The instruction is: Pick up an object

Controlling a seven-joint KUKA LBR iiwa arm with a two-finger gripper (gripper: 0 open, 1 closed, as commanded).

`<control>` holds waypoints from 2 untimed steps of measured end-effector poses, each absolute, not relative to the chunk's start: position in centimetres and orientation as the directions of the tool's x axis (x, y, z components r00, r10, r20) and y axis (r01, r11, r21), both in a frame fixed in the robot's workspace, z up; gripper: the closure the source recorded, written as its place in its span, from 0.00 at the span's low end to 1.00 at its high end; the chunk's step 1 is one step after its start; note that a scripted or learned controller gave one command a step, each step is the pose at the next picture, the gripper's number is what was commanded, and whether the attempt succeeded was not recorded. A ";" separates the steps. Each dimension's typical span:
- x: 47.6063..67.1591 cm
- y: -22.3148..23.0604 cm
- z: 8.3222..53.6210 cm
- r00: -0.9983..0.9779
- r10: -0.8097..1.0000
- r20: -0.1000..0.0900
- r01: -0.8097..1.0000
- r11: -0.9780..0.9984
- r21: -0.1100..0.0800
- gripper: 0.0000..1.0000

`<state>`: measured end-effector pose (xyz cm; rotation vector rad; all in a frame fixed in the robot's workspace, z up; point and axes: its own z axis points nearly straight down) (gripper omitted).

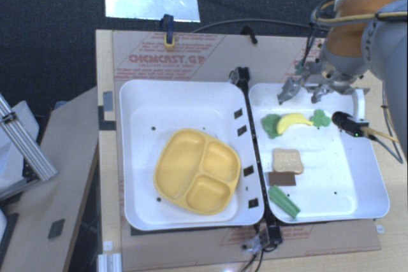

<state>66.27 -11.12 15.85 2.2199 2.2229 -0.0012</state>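
Food pieces lie scattered in the right bin (370, 200), and nearest to us we see a green stick (284, 202) slanting by its front left corner. Just behind it a small brown slab (282, 178) touches a tan toast slice (287, 161). In the left bin (143, 137), level with these, a yellow divided plate (197, 170) lies flat, showing three compartments. Further back in the right bin we find a yellow banana (293, 122), with a green leafy piece (271, 125) touching its left end and a smaller green piece (320, 117) just beside its right end. Behind the banana, over the far part of the same bin, the fingers (284, 94) hang apart with nothing between them. Both bins rest on the bench (70, 150), and the grey arm (389, 41) with its orange band (357, 9) rises at the far right
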 end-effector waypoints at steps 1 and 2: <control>65.8 -10.5 10.1 -0.003 1.000 0.000 1.000 0.003 0.000 0.00; 65.9 -10.5 11.5 -0.003 1.000 -0.001 1.000 0.003 0.004 1.00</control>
